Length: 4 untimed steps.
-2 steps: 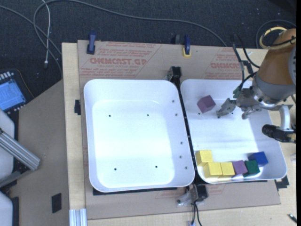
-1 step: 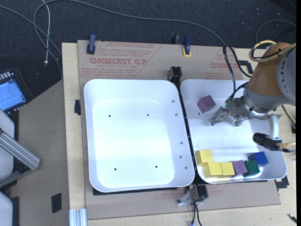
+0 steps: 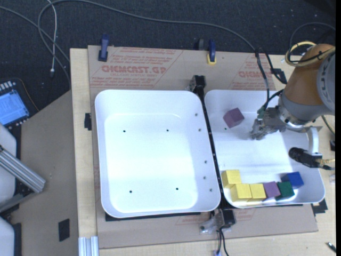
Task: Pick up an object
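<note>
Item 1, left bin: a shallow white tray with rounded corners, sitting on the bench board. You see four small dark dots on its floor and a column of small dots along its right wall. No blocks lie in it.

Item 2, right bin: a matching white tray, set just beside the left one, the two rims touching along the middle. Contents as follows.

- Purple cube, alone in the upper-left part of the bin, well apart from the other blocks and near the gripper.
- Yellow blocks, a cluster against the bin's near rim, left of centre; one sits further up, two run along the rim.
- Light purple block, just right of the yellow ones, touching them.
- Green block, next in the row, touching the light purple one.
- Blue block, at the right end, just above the green.

Item 3, gripper: it hangs over the upper middle of the right bin, just right of the purple cube, nothing visibly between its fingers. You cannot tell from this angle whether it is apart or together.

Item 4, clamps: blue clamps at the board's far edge.
</note>
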Available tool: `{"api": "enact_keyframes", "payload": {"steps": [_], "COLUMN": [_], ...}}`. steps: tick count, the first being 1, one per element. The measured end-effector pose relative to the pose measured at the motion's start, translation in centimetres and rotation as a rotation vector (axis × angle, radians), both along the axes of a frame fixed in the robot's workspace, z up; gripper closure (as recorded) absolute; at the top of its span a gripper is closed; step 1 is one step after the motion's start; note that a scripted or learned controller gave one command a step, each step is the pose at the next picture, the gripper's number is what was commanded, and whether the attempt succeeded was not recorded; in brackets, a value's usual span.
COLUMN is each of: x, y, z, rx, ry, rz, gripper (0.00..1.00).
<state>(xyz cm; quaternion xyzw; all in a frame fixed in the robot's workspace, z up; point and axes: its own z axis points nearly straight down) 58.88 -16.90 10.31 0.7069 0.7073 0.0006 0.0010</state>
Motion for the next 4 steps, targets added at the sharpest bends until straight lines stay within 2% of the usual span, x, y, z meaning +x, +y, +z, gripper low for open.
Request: {"api": "enact_keyframes", "payload": {"steps": [1,2,3,4], "x": [-0.5,-0.3,0.2,0.2], "y": [0.1,-0.3,0.2,0.2], "z": [6.1,10.5,16.6,19.7], "rx": [-0.001,-0.001,0.0,0.0], "ry": [-0.004,-0.003,-0.004,-0.002], "rz": [0.0,0.0,0.0,0.0], "gripper": [1.0,1.0,1.0,1.0]}}
